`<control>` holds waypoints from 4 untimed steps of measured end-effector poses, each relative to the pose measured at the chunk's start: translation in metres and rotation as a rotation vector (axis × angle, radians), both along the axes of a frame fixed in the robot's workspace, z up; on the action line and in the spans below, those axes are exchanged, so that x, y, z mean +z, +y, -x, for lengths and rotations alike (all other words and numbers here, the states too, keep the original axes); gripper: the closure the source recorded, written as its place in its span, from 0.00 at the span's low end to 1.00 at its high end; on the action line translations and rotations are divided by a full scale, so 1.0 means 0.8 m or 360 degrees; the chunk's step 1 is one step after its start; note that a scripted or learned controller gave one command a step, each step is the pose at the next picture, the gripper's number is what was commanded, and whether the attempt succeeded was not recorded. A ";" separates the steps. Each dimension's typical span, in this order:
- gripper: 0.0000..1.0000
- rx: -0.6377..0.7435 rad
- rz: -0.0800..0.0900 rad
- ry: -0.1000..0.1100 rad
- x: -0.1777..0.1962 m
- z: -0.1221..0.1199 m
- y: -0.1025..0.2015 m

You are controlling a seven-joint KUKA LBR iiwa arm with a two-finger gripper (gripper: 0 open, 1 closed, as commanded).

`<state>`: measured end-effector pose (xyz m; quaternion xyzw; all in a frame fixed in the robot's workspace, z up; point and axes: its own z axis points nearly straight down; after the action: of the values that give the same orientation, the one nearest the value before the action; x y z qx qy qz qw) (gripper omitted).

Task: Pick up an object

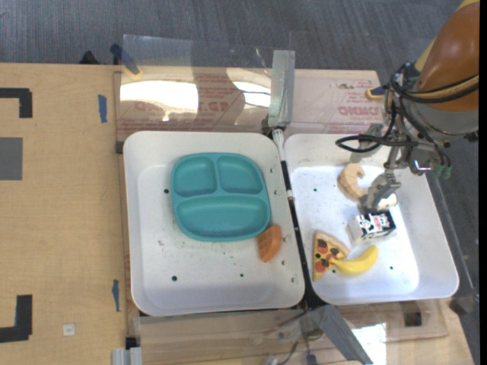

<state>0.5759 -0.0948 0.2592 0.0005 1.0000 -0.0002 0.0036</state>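
Note:
My gripper (379, 196) hangs low over the right bin (426, 276), its grey fingers pointing down just above a small black-and-white box (376, 224). A tan round pastry (351, 179) lies just left of the fingers. A yellow banana (358, 261) and a pizza slice (326, 252) lie at the bin's front left. The view does not make clear how far apart the fingers stand, and nothing shows between them.
The left bin (152, 280) holds a teal divided plate (221, 196) and an orange-brown croissant-like piece (268, 243) at the plate's front right corner. A clear plastic wall stands behind both bins. The arm with its cables comes in from the upper right.

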 end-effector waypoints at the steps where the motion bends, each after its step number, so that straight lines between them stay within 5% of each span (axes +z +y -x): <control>1: 0.00 -0.0412 -0.0002 -0.0005 -0.211 0.015 -0.046; 2: 1.00 -0.0407 0.0001 -0.0027 -0.194 0.010 -0.045; 3: 1.00 0.0237 0.0000 -0.0010 -0.087 0.013 0.050; 4: 1.00 -0.0023 -0.0006 0.0006 -0.092 0.055 0.159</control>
<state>0.5322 0.0324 0.1859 0.0076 1.0000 0.0017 0.0016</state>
